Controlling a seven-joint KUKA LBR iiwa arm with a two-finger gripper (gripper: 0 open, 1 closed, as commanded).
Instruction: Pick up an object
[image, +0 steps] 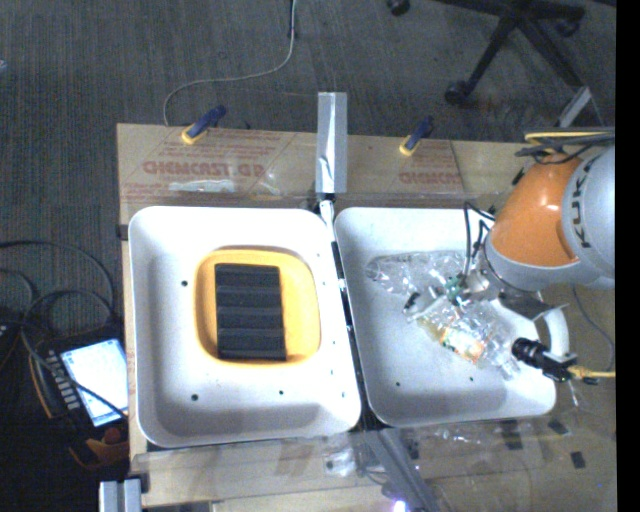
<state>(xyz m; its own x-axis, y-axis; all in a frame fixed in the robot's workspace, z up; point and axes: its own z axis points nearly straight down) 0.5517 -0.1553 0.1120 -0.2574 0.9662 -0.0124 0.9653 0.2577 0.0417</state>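
My bench (150, 150) is a brown board with red lettering printed across its far strip. Two shallow white bins sit directly on it, side by side and touching along their inner rims. The left bin (160, 300) reaches close to the bench's left edge and near edge; the right bin (385, 390) runs toward the right edge. At the far edge, two blue-and-yellow clamps grip the board: one (203, 123) by the far-left corner, the other (417, 135) right of centre. Between them a grey metal upright (331, 140) stands at the far edge, in line with the seam between the bins.
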